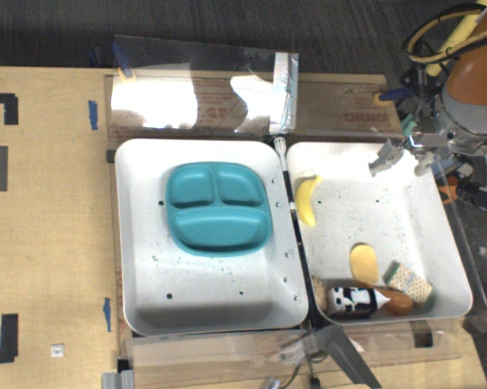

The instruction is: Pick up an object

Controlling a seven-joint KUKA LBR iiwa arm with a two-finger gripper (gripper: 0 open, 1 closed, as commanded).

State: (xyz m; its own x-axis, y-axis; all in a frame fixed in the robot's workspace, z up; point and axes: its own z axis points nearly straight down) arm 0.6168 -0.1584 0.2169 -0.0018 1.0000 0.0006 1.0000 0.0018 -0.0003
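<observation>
the gripper [403,159] hangs over the far right corner of the right bin [450,241], its two grey fingers [383,159] spread apart with nothing between them. above it the arm's orange band [472,79] shows at the right edge, with yellow and black cables [437,35] looped behind.

the things to pick all lie away from the open fingers. a banana [306,199] rests against the bin's left wall, well to the left of the gripper and a little nearer to me. a round yellow piece [364,261] sits below the gripper toward the near side of the bin. further down, along the near wall, there is a black-and-white toy [352,300] that looks like a cow, an orange-brown object [398,301] just beside it, and a small patterned packet [408,281] touching that one, slightly tilted.

far left of the gripper, the left bin [146,282] bears a teal divided plate [219,207] with three compartments, lying flat in the bin's far half. a clear plastic sheet [202,96] stands behind the bins on the brown bench [40,217].
</observation>
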